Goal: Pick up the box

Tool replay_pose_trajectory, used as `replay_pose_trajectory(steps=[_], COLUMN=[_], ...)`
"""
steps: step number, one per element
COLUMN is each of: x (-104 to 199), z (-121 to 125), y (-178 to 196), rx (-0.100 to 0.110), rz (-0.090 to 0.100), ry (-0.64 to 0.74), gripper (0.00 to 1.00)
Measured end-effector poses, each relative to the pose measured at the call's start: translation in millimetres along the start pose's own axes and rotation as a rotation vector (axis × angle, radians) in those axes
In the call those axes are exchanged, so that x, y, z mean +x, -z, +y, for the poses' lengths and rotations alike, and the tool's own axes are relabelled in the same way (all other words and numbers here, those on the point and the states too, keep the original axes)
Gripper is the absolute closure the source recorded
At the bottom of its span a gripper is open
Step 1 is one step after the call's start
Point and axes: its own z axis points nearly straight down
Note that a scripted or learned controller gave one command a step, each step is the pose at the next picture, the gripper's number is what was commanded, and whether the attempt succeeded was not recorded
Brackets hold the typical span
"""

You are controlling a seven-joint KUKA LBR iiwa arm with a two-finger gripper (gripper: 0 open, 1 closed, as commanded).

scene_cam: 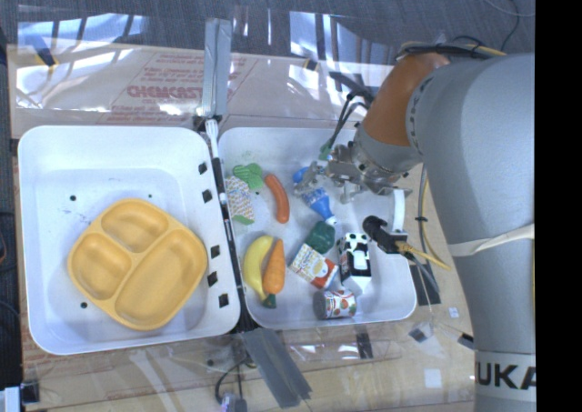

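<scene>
Camera view: gripper [320,175] hangs low near the right bin's [273,139] far edge, its grip state unclear; box [310,266] lies toward the near edge, beside the carrot [274,267]

The arm [473,174] covers the right bin's [273,142] right wall and runs off the frame's right and lower edges; print on the small box [309,265] and can [338,305] is too small to read

Divided tray [136,262] in the left bin [36,219] — box [309,265] among toys in the right bin [273,142].
</scene>
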Motion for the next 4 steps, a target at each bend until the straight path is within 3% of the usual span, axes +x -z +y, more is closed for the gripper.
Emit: replay_pose_trajectory(steps=[1,2,3,4], x=[17,18,39,84], z=[-64,15,-6,-23], y=[0,1,16,0], rx=[0.001,-0.001,0.002,0.000], rz=[0.000,-0.001,0.000,0.000], ry=[0.112,0.092,0.030,0.215], gripper=[0.00,0.00,0.00,0.00])
